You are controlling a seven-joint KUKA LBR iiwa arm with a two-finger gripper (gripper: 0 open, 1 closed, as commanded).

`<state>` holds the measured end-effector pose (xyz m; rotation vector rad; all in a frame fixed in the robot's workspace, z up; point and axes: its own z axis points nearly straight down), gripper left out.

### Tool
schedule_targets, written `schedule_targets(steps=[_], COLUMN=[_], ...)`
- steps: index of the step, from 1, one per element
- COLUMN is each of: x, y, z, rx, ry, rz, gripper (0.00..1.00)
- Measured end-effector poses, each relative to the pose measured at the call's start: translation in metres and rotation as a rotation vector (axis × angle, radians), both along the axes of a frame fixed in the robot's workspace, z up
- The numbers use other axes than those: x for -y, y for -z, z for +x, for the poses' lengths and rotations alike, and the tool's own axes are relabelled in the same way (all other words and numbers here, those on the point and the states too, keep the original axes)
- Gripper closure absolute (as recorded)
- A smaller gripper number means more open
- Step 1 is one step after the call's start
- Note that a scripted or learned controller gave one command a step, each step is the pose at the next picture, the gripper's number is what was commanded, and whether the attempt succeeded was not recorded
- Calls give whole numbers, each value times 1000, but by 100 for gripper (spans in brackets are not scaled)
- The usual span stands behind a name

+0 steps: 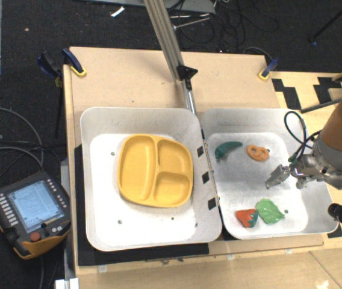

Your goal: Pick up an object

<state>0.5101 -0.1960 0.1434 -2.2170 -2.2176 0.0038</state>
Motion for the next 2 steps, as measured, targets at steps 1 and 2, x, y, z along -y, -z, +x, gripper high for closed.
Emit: schedule_targets(steps=[1, 2], x=[0, 0], y=[49, 37], z=[1, 2], rx=[7, 10], ry=[1, -1], rz=[-4, -4], gripper=[0, 100])
